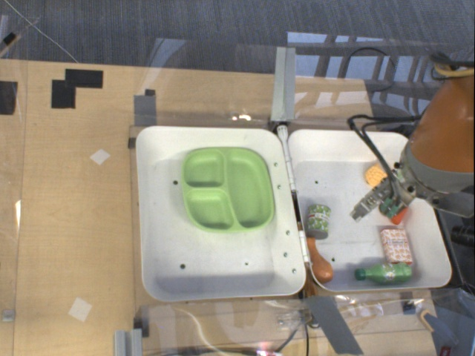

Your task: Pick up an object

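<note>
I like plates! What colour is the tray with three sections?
Light green divided tray, seen in the camera view.

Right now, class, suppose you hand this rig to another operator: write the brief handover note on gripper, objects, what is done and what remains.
Gripper: low over the right bin, beside a small orange-red item; nothing seen held.
Right bin contents: green can, brown-orange piece at its left wall, green bottle, red-and-white packet, yellow-orange piece.
Left bin: green divided plate.
Done: the arm is in place over the objects.
Left: grasp one object and lift it.
</note>
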Motion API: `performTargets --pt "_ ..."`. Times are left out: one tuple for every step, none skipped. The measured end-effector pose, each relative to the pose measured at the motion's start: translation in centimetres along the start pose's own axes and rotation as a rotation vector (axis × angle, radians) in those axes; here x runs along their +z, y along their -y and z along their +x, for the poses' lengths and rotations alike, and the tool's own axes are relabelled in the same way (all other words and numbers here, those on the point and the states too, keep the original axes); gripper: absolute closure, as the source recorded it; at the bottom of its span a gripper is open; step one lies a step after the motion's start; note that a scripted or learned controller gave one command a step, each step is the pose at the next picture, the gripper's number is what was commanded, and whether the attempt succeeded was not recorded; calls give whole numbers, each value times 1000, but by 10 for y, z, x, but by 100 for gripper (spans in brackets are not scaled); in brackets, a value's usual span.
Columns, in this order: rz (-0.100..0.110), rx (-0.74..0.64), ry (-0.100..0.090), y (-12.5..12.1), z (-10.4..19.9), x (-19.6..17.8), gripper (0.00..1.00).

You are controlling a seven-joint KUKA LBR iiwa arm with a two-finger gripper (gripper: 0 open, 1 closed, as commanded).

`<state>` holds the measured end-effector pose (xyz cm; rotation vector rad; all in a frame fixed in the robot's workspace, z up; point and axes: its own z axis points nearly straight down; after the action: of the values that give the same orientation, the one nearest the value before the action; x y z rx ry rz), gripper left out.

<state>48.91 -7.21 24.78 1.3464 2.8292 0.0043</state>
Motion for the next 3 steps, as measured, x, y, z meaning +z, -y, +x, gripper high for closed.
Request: performTargets --pt "1 261 1 22 -27 -61 100" --pt "12 256 -10 3 3 68 100" --pt "1 -52 -1 -3 4 51 100"
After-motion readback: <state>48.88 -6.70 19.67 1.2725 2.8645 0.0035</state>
